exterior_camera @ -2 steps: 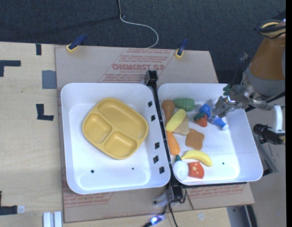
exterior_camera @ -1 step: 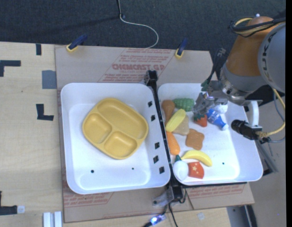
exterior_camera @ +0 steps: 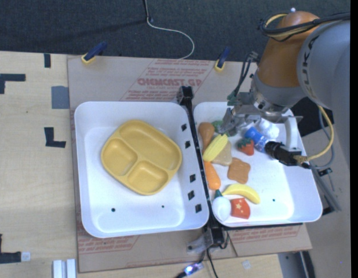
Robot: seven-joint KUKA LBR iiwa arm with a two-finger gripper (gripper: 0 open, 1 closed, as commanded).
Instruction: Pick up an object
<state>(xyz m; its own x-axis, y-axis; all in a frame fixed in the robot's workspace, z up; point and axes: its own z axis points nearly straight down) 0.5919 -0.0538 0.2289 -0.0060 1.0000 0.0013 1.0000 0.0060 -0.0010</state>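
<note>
From above, two white bins sit side by side on a sheet of cardboard. The left bin [exterior_camera: 92, 213] holds a yellow divided plate [exterior_camera: 141, 156], lying a little toward twelve o'clock of the bin's middle. The right bin [exterior_camera: 295, 204] holds a heap of toy food, mostly along its nine o'clock side: a corn cob [exterior_camera: 215, 147] near the divider, an orange carrot [exterior_camera: 212, 175] just at six o'clock of it, a brown toast-like piece [exterior_camera: 239, 170] beside the carrot at three o'clock, a banana [exterior_camera: 243, 192] below that, and a red tomato slice [exterior_camera: 241, 208] at the bin's six o'clock edge. The grey and orange arm [exterior_camera: 295, 51] comes in from the two o'clock corner, and its gripper [exterior_camera: 237, 119] hangs over the upper part of the right bin, just at one o'clock of the corn cob, close to a blue object [exterior_camera: 252, 135]. Whether the gripper is released or clenched cannot be told from here.
</note>
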